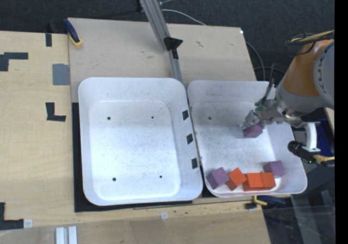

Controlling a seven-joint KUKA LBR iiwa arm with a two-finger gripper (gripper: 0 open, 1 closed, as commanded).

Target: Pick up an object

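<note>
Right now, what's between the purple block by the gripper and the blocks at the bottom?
Nothing: bare white bin floor separates the purple block from the bottom row, in the camera view.

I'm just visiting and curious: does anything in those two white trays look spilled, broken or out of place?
Nothing looks spilled or damaged. One purple block sits apart at the gripper, mid right bin; the other blocks huddle along its near edge. The left bin bears only dark specks.

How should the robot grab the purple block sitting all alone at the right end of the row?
Take the lone purple block from straight above, jaws across its two flat upright sides. It is a small cube, and the bin wall on its right and the orange block beside it probably crowd any sideways approach.
</note>
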